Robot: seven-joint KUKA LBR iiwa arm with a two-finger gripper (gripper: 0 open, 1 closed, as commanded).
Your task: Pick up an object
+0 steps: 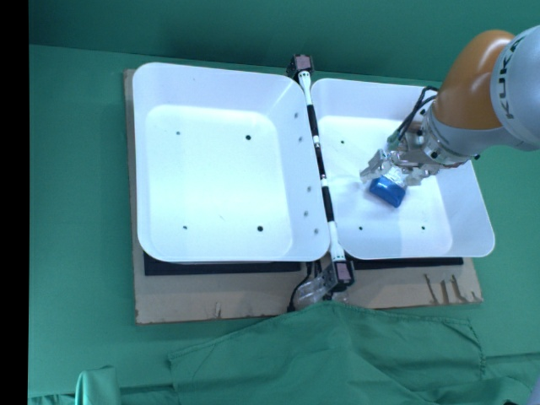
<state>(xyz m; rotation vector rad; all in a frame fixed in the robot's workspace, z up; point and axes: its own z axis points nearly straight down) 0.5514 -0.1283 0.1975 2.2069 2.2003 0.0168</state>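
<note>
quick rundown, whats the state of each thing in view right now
blue object: in the right bin, tilted, directly under the pincer
pincer: down over the blue object, touching or nearly so; a grip cannot be judged
arm: reaching in over the right bin
right bin: holds the blue object
left bin: lying flat beside the right bin
green cloth: crumpled at the bench's near edge

You had two bins [224, 99] of smooth, glossy white plastic, lying on rough brown cardboard [139, 294] with frayed edges. Matt green cloth [76, 184] covered the worktop, creased well below the fingers. At the fingers sat a blue object [389, 191] with a slight sheen.
</note>
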